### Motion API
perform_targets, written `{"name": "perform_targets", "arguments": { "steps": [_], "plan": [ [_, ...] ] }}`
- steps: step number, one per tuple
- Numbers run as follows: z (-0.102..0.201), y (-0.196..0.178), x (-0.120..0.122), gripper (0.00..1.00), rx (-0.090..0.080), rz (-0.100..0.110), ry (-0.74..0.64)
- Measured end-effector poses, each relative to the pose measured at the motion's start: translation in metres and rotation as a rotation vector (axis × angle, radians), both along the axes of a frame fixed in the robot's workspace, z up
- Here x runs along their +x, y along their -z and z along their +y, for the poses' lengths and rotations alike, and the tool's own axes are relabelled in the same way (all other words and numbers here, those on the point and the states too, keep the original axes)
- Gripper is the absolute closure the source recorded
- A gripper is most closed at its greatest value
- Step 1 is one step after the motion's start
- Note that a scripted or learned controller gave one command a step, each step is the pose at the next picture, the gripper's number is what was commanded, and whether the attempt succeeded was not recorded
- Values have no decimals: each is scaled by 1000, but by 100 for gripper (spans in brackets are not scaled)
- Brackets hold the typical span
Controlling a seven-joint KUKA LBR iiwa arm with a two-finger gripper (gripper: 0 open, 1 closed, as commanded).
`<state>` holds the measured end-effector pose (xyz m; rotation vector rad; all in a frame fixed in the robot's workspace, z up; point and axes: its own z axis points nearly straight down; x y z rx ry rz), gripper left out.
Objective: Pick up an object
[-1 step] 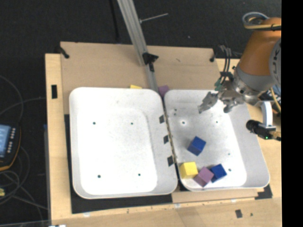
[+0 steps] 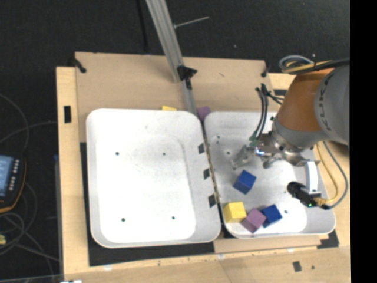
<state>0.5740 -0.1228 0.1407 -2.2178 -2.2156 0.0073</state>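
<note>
My gripper [image 2: 254,158] hangs over the middle of the right bin [image 2: 227,128], its fingers spread apart with nothing between them. A blue cube [image 2: 245,181] lies just below and slightly left of the fingertips, apart from them. Near the bin's front edge sit a yellow cube [image 2: 234,210], a purple cube [image 2: 254,219] and a second blue cube [image 2: 271,213], close together. The grey arm with its orange band [image 2: 303,108] covers the right part of the bin.
The left bin [image 2: 144,175] lies beside the right one. A slanted metal pole [image 2: 168,40] rises behind the bins. A small yellow block [image 2: 169,108] and a purple block [image 2: 204,112] lie on the bench behind the bins. Cables [image 2: 330,181] hang at the arm's right.
</note>
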Motion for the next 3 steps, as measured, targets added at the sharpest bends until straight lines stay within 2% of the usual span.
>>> {"name": "perform_targets", "arguments": {
  "steps": [1, 2, 3],
  "plan": [
    [-33, -74, -13, 0, -6, -17, 1],
    [26, 7, -3, 0, 1, -3, -7],
    [14, 45, -15, 0, -3, -10, 0]
  ]
}}
